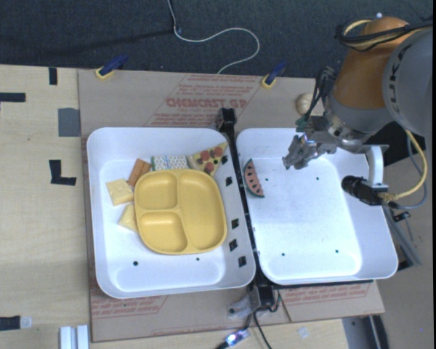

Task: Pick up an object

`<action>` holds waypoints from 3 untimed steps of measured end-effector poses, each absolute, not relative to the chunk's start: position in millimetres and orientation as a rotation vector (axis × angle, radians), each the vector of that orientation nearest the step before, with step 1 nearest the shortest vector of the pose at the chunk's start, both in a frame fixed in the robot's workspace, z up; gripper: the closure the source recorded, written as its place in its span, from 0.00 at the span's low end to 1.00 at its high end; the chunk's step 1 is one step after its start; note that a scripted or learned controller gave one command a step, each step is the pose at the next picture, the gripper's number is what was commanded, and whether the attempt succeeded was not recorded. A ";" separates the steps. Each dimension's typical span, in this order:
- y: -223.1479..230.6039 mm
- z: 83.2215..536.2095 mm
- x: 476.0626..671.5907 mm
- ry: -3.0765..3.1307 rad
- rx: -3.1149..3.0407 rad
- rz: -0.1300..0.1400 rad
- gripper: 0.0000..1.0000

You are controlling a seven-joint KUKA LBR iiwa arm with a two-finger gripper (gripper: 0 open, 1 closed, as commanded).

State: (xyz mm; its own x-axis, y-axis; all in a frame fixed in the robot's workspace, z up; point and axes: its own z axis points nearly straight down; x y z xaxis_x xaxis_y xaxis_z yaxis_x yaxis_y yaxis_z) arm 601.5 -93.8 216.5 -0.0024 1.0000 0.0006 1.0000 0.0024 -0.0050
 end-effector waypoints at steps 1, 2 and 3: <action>-59.8 225.3 552.8 -2.221 -2.216 0.005 1.00; -41.4 213.8 505.3 -2.218 -2.218 0.007 1.00; -30.6 232.8 489.6 -2.222 -2.217 0.001 1.00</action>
